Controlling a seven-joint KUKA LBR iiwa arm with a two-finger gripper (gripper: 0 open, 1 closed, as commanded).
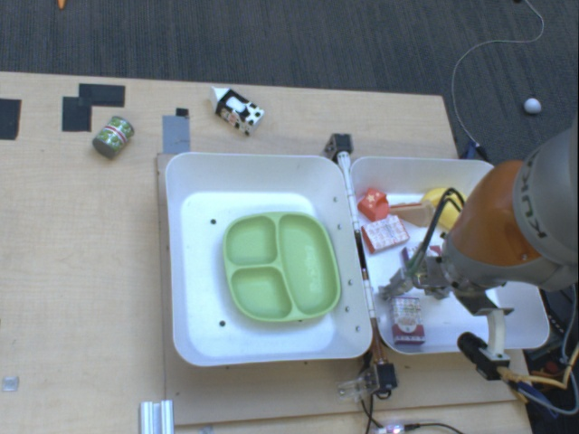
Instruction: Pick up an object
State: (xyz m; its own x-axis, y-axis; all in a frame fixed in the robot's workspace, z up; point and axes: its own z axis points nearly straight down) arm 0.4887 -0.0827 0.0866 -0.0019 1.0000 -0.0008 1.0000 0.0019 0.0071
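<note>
Camera view is giving me the arm (507, 220) reaching in from the right, low over the right bin (534, 328). The pincer (404, 283) is hanging over that bin's left half, and I cannot tell from this slant how it is set. I am seeing nothing gripped in it.

The closest candidate is the small red-and-white packet (409, 320), lying flat on the bin floor just below the pincer in the frame, toward the near rim. Its long axis is running roughly up and down the picture, along the bin's left wall. I am judging this the piece to go for: a short shift toward the near rim and then a drop should bring the pincer over it.

Further up the bin I am seeing a red checked packet (385, 234), a red block (373, 205) and a yellow piece (441, 197) partly behind the arm.

The left bin (194, 242) is carrying a green divided plate (281, 267). A small can (112, 137) and a cow toy (237, 110) are sitting out on the worktop (72, 269), well away
</note>
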